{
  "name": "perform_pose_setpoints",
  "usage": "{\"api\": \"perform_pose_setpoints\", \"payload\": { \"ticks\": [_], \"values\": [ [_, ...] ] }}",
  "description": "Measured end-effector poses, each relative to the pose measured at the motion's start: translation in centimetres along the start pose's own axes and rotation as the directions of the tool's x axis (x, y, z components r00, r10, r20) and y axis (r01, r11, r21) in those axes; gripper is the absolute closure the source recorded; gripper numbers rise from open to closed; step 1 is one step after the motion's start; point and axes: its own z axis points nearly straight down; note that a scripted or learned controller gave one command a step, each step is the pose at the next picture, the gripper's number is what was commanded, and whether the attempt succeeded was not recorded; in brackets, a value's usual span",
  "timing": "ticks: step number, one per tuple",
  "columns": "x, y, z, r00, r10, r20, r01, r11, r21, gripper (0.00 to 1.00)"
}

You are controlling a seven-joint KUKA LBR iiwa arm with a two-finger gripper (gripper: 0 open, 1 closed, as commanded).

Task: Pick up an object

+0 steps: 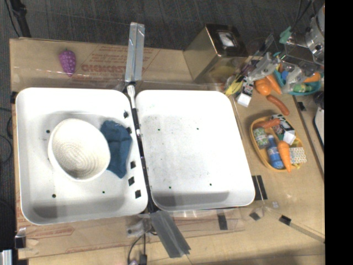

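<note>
View from above, near edge first. At 6 o'clock a grey bracket [169, 234] juts out under the seam where the two bins meet, with black tape marks on the bench [309, 203] toward 5 o'clock.

L bin [33, 203], at 9 o'clock: holds a white woven dome [80, 150], round, ribbed, lying approx. mid-bin. A dark blue cloth [117, 147] lies crumpled at the dome's 3 o'clock side, touching it and reaching nearly to the bin's R wall. Both are candidates for the pick.

R bin [193, 148], centre: white floor w/ fine dark speckling. Small black clips [132, 180] sit along the shared wall betw. the bins.

At 3 o'clock, on the bench beside the R bin: an oval yellow tray [255, 139] of small toy foods, orange and blue among them.

Farther back, at 1–2 o'clock: a loose heap of toys [270, 84], orange, yellow, teal; too jumbled to itemise. At 12–1 o'clock a brown box [212, 57]. At 12 o'clock a grey metal strip [134, 51] stands in line w/ the bin seam. At 10–11 o'clock a small purple object [68, 61] lies alone on the bench, well apart from the L bin.
</note>
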Motion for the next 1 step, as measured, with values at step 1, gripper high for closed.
{"api": "perform_pose_setpoints", "payload": {
  "ticks": [1],
  "values": [
    [-0.66, -2.95, 7.02, 0.967, -0.253, -0.001, 0.253, 0.967, 0.003, 0.0]
  ]
}}
